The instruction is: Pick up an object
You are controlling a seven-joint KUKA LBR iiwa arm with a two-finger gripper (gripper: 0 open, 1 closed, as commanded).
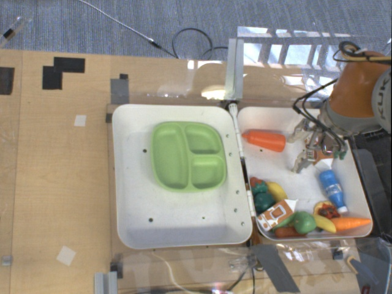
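camera view | hand (pixel 311 154) spread open, holding nothing | orange carrot (pixel 264 140) lies crosswise, tip toward left bin (pixel 131 164)

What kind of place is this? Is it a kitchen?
Probably not a kitchen; it looks like a robot lab or test bench. A robot arm reaches over two white bins, one holding a green divided plate, the other toy food like a carrot. Cables trail across blue carpet.

Bright, even overhead light. Glare on the clear acrylic wall (pixel 294 51) behind the bins; soft shadow inside the left shallow white bin (pixel 131 225). Focus slightly soft throughout.
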